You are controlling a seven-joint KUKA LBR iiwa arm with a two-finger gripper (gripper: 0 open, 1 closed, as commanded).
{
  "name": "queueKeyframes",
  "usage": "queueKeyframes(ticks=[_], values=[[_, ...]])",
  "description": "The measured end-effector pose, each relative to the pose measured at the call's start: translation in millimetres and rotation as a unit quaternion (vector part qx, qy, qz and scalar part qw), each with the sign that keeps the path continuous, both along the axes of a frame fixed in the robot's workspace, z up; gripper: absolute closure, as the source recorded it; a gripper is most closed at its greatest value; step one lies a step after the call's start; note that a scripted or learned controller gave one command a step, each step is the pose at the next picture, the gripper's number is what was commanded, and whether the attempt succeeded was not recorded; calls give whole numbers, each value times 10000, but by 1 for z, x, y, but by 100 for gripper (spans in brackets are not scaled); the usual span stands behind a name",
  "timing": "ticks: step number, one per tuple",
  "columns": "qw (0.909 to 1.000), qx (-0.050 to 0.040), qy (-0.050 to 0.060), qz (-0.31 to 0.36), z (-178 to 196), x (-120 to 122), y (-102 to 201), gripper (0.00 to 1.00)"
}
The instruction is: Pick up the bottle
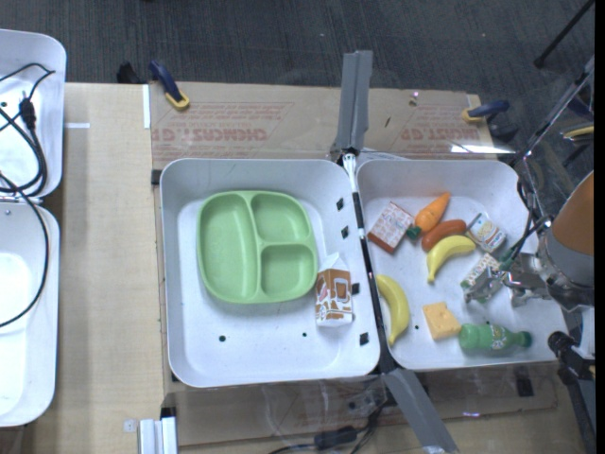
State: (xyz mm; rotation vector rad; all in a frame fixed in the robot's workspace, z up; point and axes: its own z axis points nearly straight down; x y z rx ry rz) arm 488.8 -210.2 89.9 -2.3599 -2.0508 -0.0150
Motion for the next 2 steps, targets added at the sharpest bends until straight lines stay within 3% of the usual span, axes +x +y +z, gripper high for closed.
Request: queueKeyframes(ticks=[1, 2], values=[[9735, -68, -13, 2284, -1, -12, 36, 0], [9739, -63, -2, 2270, 6, -11, 36, 100]])
